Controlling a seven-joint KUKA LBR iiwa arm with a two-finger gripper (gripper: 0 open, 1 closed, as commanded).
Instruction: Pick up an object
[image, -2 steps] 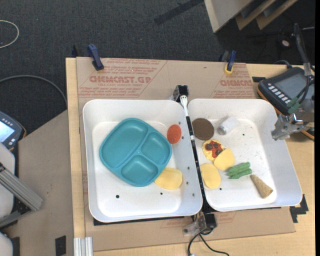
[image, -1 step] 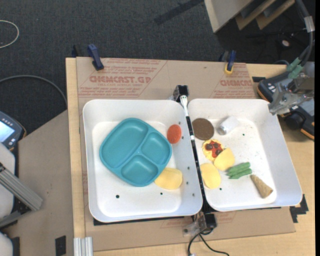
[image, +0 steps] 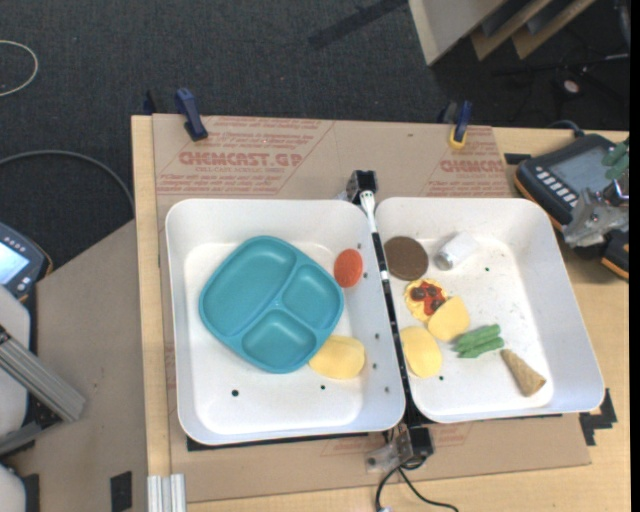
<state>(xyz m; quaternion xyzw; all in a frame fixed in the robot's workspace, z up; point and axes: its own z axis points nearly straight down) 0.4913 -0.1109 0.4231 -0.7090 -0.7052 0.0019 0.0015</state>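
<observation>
I saw two white bins side by side on the bench. The left bin (image: 190, 330) held a teal divided plate (image: 271, 303), with an orange-red ball (image: 348, 267) and a yellow piece (image: 339, 357) touching its edge. The right bin (image: 560, 300) held a brown disc (image: 406, 257), a white cylinder (image: 456, 250), a pizza slice (image: 425, 296), two yellow pieces (image: 447, 319) (image: 421, 352), green beans (image: 478, 341) and a tan cone (image: 524, 372).

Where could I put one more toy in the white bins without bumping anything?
Right bin: the far right side is bare, past the green beans and cone. Left bin: the front strip below the blue tray is free. The middle is crowded, by the brown disc and yellow pieces.
</observation>
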